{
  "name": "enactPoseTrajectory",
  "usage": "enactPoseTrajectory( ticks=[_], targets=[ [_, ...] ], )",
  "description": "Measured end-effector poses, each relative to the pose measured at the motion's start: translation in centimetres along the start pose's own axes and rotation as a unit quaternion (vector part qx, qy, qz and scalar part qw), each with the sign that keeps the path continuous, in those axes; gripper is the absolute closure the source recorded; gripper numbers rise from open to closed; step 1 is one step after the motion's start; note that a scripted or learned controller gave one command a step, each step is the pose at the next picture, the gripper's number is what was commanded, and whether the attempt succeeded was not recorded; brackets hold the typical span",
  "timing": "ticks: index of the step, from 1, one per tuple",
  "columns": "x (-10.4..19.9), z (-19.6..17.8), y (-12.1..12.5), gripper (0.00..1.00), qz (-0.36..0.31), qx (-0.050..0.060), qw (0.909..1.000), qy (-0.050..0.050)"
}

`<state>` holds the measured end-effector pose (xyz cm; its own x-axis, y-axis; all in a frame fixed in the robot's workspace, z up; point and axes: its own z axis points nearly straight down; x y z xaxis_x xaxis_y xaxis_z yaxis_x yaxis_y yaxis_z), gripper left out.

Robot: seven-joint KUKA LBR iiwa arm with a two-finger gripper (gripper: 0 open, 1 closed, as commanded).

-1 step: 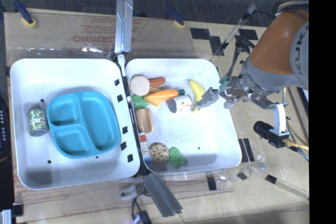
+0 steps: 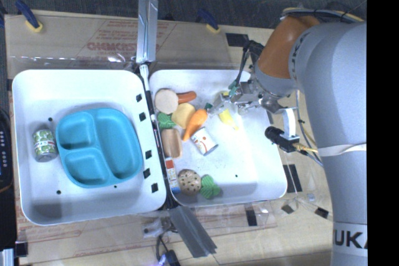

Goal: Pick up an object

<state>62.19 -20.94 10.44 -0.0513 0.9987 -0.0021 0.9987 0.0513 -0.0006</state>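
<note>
Two-finger metal gripper [image 2: 235, 98] low in the right shallow white bin [image 2: 265, 165], finger spread impossible to tell, just above a small yellow plastic piece [image 2: 228, 118]. Orange toy carrot [image 2: 195, 123] near, further left. Blue compartment tray [image 2: 98, 146] in the left bin.

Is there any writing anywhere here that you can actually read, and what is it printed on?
"UKA": white letters on the grey arm, cut off at the frame's edge.
Red print on the clear sheet behind the bins: too faint to read.
Label on the small can in the left bin: too blurred.
Red marking on the white cup: unreadable.
</note>
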Motion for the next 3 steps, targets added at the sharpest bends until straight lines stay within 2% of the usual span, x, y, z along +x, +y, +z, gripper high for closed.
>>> enactPoseTrajectory(
  ticks=[1,2,3],
  targets=[
    [0.2,-1.1,0.1,1.0,-0.003,0.0,1.0,0.001],
    [5.4,-11.1,-2.2,1.0,-0.074,-0.004,0.9973,0.0],
    [11.1,-11.5,-2.5,1.0,-0.111,0.001,0.9938,0.002]
  ],
)
